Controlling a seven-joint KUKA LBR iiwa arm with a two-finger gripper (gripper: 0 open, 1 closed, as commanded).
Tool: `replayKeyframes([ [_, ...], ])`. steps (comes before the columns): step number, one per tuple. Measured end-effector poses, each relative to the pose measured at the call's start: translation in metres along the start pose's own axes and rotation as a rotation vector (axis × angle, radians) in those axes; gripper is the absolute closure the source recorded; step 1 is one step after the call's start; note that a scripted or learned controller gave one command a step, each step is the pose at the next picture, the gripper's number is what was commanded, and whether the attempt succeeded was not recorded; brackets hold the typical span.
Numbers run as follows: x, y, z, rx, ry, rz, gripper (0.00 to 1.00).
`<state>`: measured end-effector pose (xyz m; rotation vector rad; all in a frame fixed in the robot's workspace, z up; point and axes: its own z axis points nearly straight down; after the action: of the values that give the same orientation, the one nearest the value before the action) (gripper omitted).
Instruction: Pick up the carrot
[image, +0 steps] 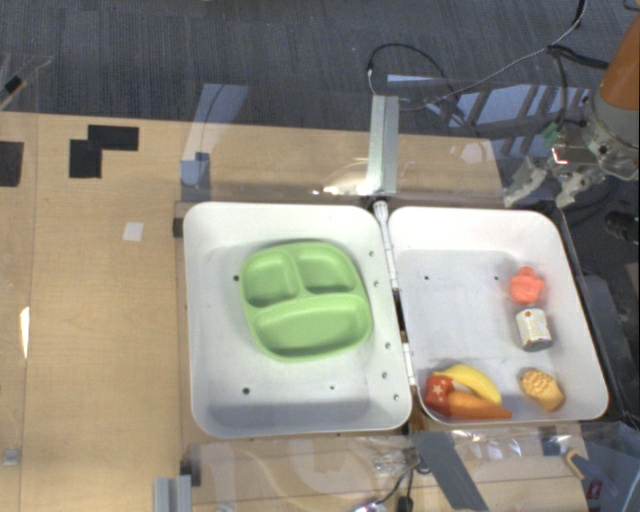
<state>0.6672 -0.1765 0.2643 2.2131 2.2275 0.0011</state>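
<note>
Jaws on the gripper (556, 183) appear spread, with nothing between the fingers, though the view of them is small and partly cluttered by cables. Its position is above the bench beyond the far right corner of the right bin (470, 235), well apart from the task object. Carrot (477, 406): orange, lying on its side along the near wall of the right bin, close to the near left corner. A yellow banana (472, 380) lies just behind it, touching or nearly touching, and a red tomato-like piece (437, 387) sits at the carrot's left end, against the bin corner. To the right of the carrot, separated by a short gap, rests a small yellow-brown textured item (541, 389). Farther back along the right side stand a small can (533, 328) and, behind it, a pink-orange fruit shape (526, 286). Left bin (215, 400): holds a green divided plate (303, 299) with three compartments, set near its centre. Both bins sit edge to edge on a pale wooden bench (90, 300).
</note>
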Motion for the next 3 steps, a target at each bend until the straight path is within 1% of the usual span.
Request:
replayKeyframes([
  [1, 0.004, -0.047, -0.073, -0.001, -0.001, 0.379, 0.00],
  [2, 0.006, -0.045, -0.081, -0.001, -0.003, 0.368, 1.00],
  [3, -0.011, -0.033, -0.117, 0.001, -0.001, 0.765, 1.00],
])
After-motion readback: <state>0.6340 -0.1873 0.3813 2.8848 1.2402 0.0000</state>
